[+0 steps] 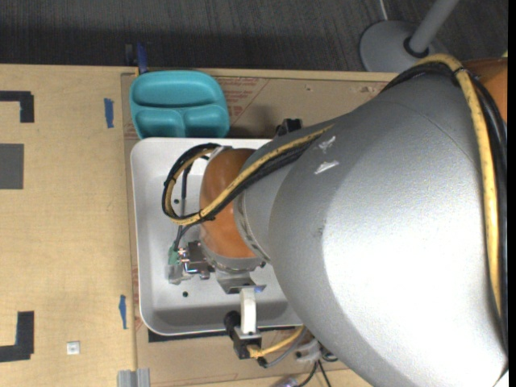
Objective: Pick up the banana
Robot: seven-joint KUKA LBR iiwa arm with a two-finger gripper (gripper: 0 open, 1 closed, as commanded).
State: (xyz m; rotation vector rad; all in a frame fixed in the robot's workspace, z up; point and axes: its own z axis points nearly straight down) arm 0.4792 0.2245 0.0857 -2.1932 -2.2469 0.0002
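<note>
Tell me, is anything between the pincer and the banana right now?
Can't tell. The arm hangs over the white bin and covers most of it, so no banana can be made out under it.

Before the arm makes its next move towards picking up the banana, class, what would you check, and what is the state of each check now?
1. Banana located: cannot tell; the arm covers most of the bin.
2. Arm over the white bin: ok.
3. Gripper low inside the bin: ok.
4. Anything held: cannot tell.
5. Teal tray outside the bin, apart from the arm: ok.
</note>
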